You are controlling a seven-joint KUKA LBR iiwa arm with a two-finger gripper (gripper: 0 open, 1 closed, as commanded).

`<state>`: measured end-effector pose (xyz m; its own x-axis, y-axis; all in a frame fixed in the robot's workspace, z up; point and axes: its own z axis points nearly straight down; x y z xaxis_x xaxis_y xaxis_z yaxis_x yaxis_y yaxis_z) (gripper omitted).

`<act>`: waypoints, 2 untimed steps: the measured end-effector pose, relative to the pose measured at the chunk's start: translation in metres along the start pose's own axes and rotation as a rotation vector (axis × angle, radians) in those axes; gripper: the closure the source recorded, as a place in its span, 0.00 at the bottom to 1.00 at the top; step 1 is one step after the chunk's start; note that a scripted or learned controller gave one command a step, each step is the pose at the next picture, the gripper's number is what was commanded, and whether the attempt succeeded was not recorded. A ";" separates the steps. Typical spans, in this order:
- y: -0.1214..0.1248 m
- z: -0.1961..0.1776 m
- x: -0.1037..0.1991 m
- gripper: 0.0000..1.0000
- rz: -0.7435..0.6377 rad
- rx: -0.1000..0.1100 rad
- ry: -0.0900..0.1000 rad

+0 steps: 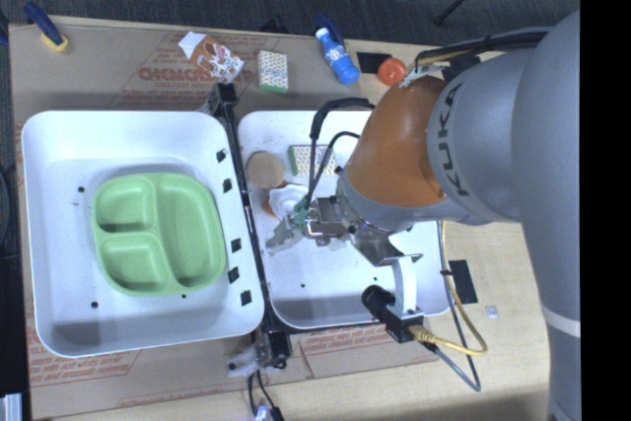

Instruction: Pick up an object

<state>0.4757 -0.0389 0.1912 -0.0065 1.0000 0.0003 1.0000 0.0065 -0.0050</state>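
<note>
Clutter lines the far edge of the tabletop (pixel 493 311): a blue bottle (pixel 338 57), an orange ball (pixel 391 70), a small green-and-white packet (pixel 272 71) and a crumpled wrapper (pixel 210 57). The left bin (pixel 39 212) holds a green divided tray (pixel 158 233). In the right bin (pixel 325 306), a brown round object (pixel 264 169) lies near the divider beside a patterned card (pixel 306 158) and some small pale pieces (pixel 281 204). The hand (pixel 296 224) hangs low over those pieces; whether it is spread or pinching anything, I cannot tell. The arm (pixel 473 143) hides much of that bin.
</note>
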 end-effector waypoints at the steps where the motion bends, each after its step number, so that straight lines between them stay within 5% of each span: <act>1: 0.049 -0.039 -0.040 0.00 0.004 -0.004 -0.001; 2: 0.000 -0.091 -0.025 0.00 0.001 -0.004 0.000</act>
<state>0.4766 -0.0639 0.2823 -0.0058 1.0000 0.0000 1.0000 0.0058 -0.0006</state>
